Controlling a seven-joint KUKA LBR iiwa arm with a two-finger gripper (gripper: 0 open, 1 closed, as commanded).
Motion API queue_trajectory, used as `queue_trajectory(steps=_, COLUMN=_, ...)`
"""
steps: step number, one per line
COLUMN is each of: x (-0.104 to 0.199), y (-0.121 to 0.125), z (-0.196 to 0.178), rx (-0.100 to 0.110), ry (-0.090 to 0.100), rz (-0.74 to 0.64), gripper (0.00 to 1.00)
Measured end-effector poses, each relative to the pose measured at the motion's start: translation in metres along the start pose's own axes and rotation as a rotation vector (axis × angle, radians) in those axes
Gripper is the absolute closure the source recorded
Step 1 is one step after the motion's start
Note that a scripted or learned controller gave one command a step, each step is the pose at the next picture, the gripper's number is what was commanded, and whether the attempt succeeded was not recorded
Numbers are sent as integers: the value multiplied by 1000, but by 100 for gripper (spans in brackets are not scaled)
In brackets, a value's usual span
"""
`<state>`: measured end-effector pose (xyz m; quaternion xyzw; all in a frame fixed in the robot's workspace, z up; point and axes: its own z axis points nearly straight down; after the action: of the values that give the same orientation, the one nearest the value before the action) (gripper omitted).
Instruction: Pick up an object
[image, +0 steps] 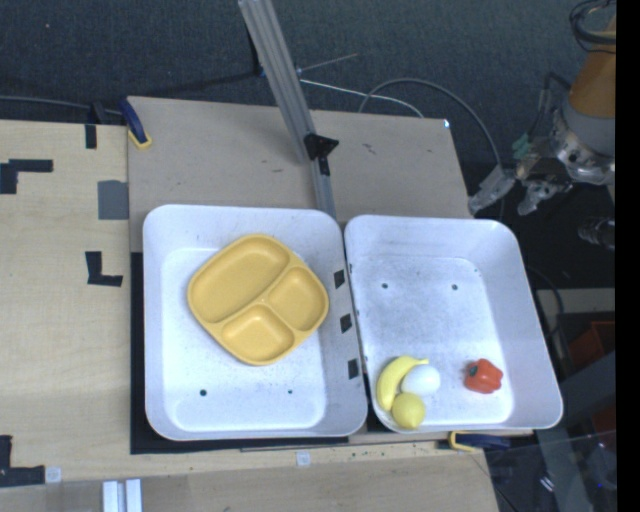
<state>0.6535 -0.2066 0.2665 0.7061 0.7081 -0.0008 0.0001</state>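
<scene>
Off the upper right corner of the right bin (520, 300), above the dark floor rather than over either bin, hangs the gripper (520, 185), with the orange-banded wrist just beyond it. It is too small and cluttered here to judge its opening; nothing is visibly held by it.

Well below the gripper and slightly to its left, near the right bin's lower edge, lie the candidates for picking. A red pepper-like toy (483, 376) sits alone, a little apart from a cluster made of a yellow banana (395, 374), a white egg-shaped piece (422, 380) and a yellow lemon (408, 410), all three touching. Far to the gripper's lower left, in the left bin (160, 300), rests a yellow divided plate (258, 298).

By my reading the task is at its start: an approach has yet to be made. The next move calls for travelling in over the right bin, choosing one object, and descending onto it. The red toy seems the easier target, since neighbours would crowd a grasp in the cluster.
</scene>
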Motion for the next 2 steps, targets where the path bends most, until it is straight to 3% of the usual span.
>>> queue_trajectory(steps=1, x=0, y=0, z=0, rx=0, ry=0, rz=0, gripper=0)
queue_trajectory(steps=2, x=7, y=-9, z=53, rx=5, ry=1, rz=1, gripper=0)
